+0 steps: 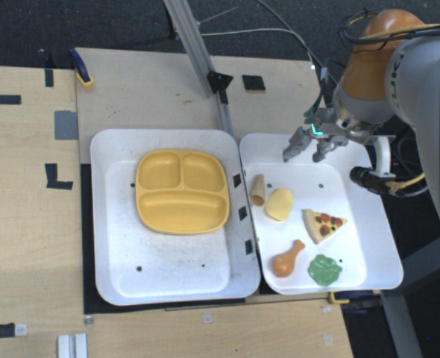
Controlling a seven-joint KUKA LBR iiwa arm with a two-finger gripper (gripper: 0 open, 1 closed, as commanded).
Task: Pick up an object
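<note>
Five toy food pieces lie in the right bin (pixel 369 230), none of them between the gripper's fingers. A tan cone-shaped piece (pixel 258 189) lies near the bin's left wall, with a pale yellow rounded piece (pixel 279 204) just beside it on the right. A pizza slice (pixel 323 224) lies further right, near the bin's middle. Toward the front edge, an orange drumstick (pixel 287 259) lies tilted, and a green leafy piece (pixel 324 270) sits just beside it to the right.

The gripper (pixel 311 149) hangs over the far part of the right bin, above bare white floor, well apart from the food pieces. Its two fingers (pixel 293 148) are spread apart and point down toward the bin, with nothing between them. The grey arm (pixel 418 73) enters from the right, its orange band (pixel 373 58) above the wrist.

The left bin (pixel 115 200) holds a yellow divided plate (pixel 181 192), lying flat with three compartments, toward the bin's far half. Both bins rest side by side on the wooden bench (pixel 26 200).
</note>
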